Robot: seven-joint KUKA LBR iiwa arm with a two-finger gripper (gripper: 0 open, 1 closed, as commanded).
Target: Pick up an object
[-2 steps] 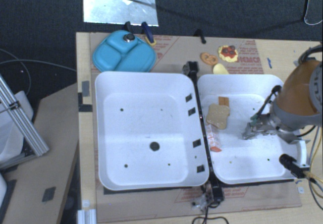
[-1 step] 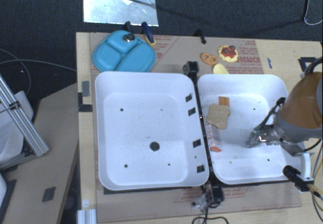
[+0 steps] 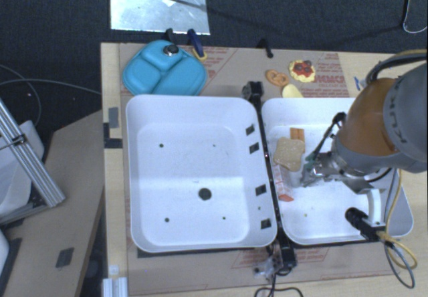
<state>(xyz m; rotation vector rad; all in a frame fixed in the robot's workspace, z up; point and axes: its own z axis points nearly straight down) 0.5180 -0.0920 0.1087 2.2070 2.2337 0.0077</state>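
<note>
Here, tan bread slice (image 3: 289,153) upright-long in right bin (image 3: 314,232), claw (image 3: 309,173) beside it, grip unclear.

Tan bread-slice toy (image 3: 289,153) lying flat in right bin, small orange block (image 3: 297,134) touching its upper edge

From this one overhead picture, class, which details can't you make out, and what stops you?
- Gripper: fingers blurred and small, so their state is unclear.
- Right bin: the arm covers its far side.
- Red item: too small to identify.
- Toast-like slice: contact with gripper unclear.
</note>
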